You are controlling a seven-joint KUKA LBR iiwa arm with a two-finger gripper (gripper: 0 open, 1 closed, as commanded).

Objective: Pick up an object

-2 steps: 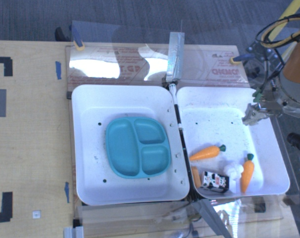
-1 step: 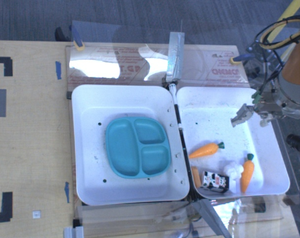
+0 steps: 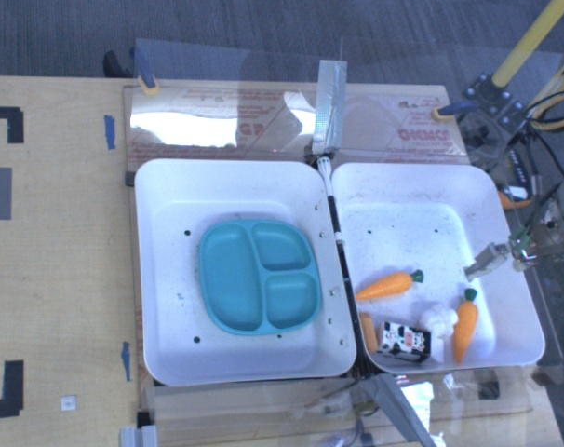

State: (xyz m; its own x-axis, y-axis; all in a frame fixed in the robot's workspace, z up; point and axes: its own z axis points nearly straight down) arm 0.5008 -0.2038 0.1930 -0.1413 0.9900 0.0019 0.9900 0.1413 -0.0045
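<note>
Two shallow white bins sit side by side on the bench (image 3: 59, 250). The left bin (image 3: 161, 203) holds a teal divided tray (image 3: 259, 276) with three compartments, lying flat near the bin's middle.

The right bin (image 3: 394, 198) carries the loose objects, all gathered in its near half. One toy carrot (image 3: 386, 285) with a green top lies roughly crosswise, left of centre. A second toy carrot (image 3: 465, 326) lies more upright in the view, green top toward the far side, close to the right wall. Between them sits a small white lump (image 3: 440, 320), shape unclear. A black-and-white printed packet (image 3: 405, 340) lies by the near wall, and a short orange piece (image 3: 368, 331) lies just left of it against the bin's left edge.

The pincer (image 3: 487, 259) shows at the right bin's right rim, above the second carrot and apart from it. It is blurred; cannot tell whether its tips are apart or together. Nothing visible between them.
</note>
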